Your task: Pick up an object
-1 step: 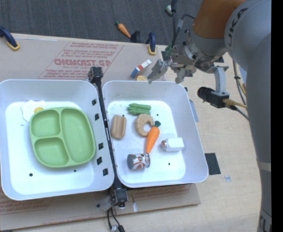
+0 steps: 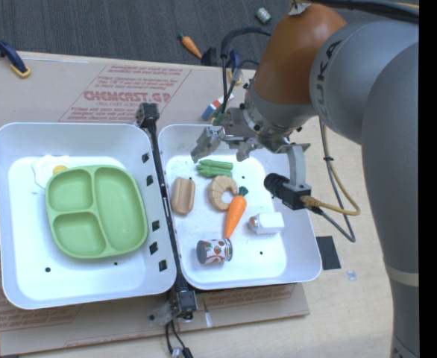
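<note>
Nearest the camera, a small printed can (image 2: 215, 250) lies on its side at the near edge of the right bin (image 2: 302, 256). Just right of it and a little farther back sits a white block (image 2: 266, 222). An orange carrot (image 2: 235, 212) with a green top lies slantwise between can and block, its leafy end pointing far-right. Touching the carrot's far-left side is a curled tan pastry, croissant-like (image 2: 221, 191). Left of that, near the divider, a tan bread roll (image 2: 183, 196) stands apart. A green bean pod (image 2: 215, 168) lies at the far side of the group.

Gripper (image 2: 223, 145) hangs over the far end of the right bin, directly above the bean pod; fingers spread apart, nothing between them. Grey arm with orange band enters from the right.

Left bin (image 2: 10, 222) holds a green divided plate (image 2: 95, 210) with three compartments; a white and yellow item (image 2: 48, 170) peeks from under its far-left rim, identity unclear. Both bins rest on a printed cardboard sheet (image 2: 92, 88).
</note>
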Tool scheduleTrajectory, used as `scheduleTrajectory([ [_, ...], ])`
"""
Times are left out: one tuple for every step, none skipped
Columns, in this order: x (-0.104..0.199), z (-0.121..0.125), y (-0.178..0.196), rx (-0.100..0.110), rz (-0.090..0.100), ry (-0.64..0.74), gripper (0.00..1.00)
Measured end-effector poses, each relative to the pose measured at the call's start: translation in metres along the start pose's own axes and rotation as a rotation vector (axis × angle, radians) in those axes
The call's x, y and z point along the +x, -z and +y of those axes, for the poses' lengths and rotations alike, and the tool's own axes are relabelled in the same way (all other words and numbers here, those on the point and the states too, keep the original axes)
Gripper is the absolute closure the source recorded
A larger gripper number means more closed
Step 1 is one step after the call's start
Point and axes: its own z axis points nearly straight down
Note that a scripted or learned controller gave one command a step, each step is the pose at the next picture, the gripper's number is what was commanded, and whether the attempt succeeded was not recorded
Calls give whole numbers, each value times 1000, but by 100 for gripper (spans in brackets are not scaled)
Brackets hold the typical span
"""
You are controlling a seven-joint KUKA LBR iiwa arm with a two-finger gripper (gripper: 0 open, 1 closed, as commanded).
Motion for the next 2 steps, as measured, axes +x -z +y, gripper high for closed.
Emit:
scheduleTrajectory([
  [30, 69, -48, -1, -1, -1, 0],
  [-16, 33, -60, 0, -1, -2, 0],
])
